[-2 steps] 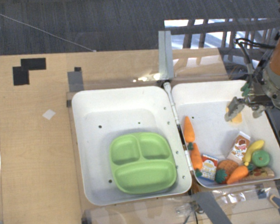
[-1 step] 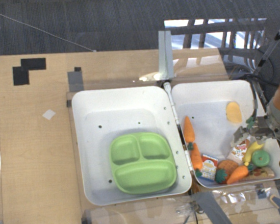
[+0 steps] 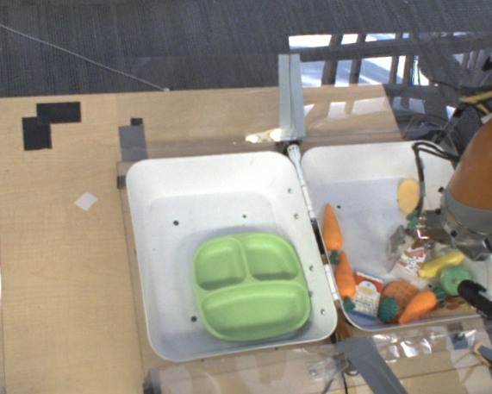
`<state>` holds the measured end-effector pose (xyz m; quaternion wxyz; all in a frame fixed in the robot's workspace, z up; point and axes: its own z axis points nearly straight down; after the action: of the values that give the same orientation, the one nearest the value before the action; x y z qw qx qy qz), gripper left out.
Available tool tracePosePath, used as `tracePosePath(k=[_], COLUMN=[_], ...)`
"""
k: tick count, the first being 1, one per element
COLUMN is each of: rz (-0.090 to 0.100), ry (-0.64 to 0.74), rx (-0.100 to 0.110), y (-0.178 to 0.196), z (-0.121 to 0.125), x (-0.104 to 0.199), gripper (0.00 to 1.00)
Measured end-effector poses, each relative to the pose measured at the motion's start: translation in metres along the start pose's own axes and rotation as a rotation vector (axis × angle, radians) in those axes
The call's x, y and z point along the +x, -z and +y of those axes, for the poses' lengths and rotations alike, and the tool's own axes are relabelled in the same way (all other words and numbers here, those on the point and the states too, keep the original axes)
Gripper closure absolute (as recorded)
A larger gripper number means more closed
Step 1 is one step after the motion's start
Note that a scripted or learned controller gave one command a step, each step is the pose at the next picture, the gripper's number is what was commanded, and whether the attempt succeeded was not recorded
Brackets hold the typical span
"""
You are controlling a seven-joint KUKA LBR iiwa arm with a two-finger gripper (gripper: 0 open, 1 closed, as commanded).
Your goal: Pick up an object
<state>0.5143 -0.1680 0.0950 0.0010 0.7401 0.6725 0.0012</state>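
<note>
Honestly, my biggest worry from this single overhead camera view is a crowded grab. The toys sit packed into the lower corner of the right bin (image 3: 356, 168): 2 carrots lie along the divider, an upper carrot (image 3: 331, 229) and a lower carrot (image 3: 344, 276), touching end to end; just beside them are a small printed carton (image 3: 367, 294), a brown rounded toy (image 3: 397, 292), a third carrot (image 3: 417, 306), a yellow banana-like piece (image 3: 440, 263) and a green piece (image 3: 453, 280). A pale yellow oval toy (image 3: 408, 193) lies apart, higher up. Closing in that heap could pinch 2 items at once, or nudge one against the bin wall and slip off it. The rounded shapes look likely to roll out of a shallow pinch.

My gripper (image 3: 410, 238) hangs low over the right bin, between the oval toy and the heap, with a crinkled red-and-white packet (image 3: 415, 258) right below it. I cannot tell how wide I am spread, nor whether anything is caught; nothing is clearly between my tips.

My arm enters from the right, orange band (image 3: 486, 169) above the wrist, wrist tipped down toward the bin floor. The left bin (image 3: 155, 192) holds a green divided plate (image 3: 251, 285), well apart from me.
</note>
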Motion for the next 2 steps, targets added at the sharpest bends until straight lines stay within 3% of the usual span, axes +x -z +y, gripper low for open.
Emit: tracePosePath(k=[1,2], rz=[0.000,0.001], ry=[0.001,-0.111], rx=[0.000,-0.029], y=[0.009,0.001], z=[0.001,-0.012], x=[0.000,-0.004], gripper=[1.00,1.00])
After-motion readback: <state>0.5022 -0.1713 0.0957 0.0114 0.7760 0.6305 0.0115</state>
